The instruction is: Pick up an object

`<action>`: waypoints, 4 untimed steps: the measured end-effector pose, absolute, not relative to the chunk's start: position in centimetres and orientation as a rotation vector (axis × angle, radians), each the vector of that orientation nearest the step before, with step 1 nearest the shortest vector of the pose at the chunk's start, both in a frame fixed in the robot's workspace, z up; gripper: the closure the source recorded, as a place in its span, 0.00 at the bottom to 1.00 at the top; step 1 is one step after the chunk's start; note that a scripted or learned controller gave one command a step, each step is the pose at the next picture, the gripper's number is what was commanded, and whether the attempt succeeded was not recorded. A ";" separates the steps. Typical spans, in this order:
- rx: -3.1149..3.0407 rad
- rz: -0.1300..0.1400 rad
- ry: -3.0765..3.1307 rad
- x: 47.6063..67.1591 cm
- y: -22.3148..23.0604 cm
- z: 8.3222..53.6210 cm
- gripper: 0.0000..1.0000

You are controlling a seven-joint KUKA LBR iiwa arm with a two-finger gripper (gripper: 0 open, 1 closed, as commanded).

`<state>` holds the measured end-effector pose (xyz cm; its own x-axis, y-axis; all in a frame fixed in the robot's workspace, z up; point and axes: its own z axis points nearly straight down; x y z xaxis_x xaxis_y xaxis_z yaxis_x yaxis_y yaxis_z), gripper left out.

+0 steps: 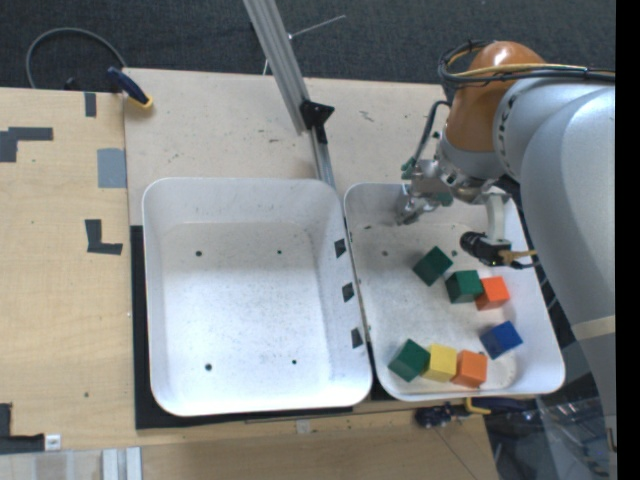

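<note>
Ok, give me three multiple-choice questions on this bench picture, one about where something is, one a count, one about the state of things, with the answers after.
1. Which bin holds the blocks?
A. The right bin
B. The left bin
C. Both bins

2. How many green blocks lie there?
A. One
B. Three
C. Five

3. How do the yellow block and its neighbours sit?
A. Stacked in a tower
B. Side by side in a row
C. Scattered far apart

Answers:
1 A: all blocks lie in the right bin, below the gripper.
2 B: green blocks.
3 B: the yellow block sits between the third green block and an orange block.
</note>
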<state>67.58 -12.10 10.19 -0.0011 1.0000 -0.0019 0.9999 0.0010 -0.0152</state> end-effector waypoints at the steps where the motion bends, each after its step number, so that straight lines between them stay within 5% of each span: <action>1: -2.222 -0.004 -2.225 67.6 -11.7 14.5 1.00; 3: -2.223 -0.007 -2.228 68.0 -11.2 27.3 1.00; 4: -2.216 0.001 -2.225 64.7 -6.9 27.6 1.00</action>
<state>64.68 -6.94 27.61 -0.0042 1.0000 0.0005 1.0000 0.0042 -0.0012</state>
